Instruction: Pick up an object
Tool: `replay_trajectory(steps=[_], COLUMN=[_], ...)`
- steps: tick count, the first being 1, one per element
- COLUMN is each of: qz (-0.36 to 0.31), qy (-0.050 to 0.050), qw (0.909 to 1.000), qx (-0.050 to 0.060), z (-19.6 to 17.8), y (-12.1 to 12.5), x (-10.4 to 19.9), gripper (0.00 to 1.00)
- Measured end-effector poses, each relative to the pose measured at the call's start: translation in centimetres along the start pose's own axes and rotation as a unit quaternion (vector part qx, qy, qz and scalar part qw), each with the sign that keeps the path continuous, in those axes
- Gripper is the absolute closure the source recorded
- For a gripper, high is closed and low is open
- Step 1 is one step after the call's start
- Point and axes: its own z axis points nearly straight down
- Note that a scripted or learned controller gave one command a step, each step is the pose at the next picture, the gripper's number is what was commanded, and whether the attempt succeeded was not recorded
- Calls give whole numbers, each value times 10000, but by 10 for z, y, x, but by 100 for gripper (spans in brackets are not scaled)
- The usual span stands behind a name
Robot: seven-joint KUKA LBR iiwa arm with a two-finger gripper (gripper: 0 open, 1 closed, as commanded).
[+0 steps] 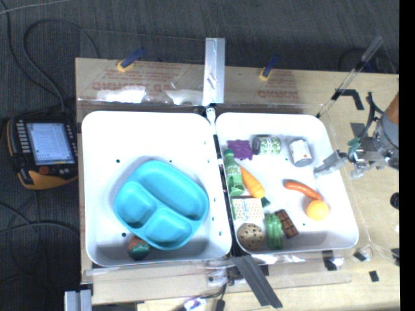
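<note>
The end effector (331,163) sits at the right bin's (334,235) edge; I can't tell its state. Just beside it lie a sausage (301,188) and an orange (317,209).

blue tray (162,203) left bin (104,135) | toys right bin (318,131) | tool (363,157) beside rim

My worktop (295,83) is a pale wooden board standing over dark carpet. Two shallow white bins lie directly on it, side by side and touching along a central divider: the left bin (104,173) and the right bin (324,138). On the far strip of the board lie clear plastic sheeting (149,89), a blue-and-yellow clip (130,59) at far left, a second clip (269,69) at far right, and an upright metal bracket (214,73) between them.
</note>
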Motion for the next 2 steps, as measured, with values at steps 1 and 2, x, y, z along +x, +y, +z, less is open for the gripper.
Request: replay_trajectory(steps=[1, 2], qz=[-12, -11], qy=[1, 2], qw=[10000, 10000], qx=[3, 5], z=[-9, -9], y=[1, 1], x=[1, 1], gripper=[100, 0])
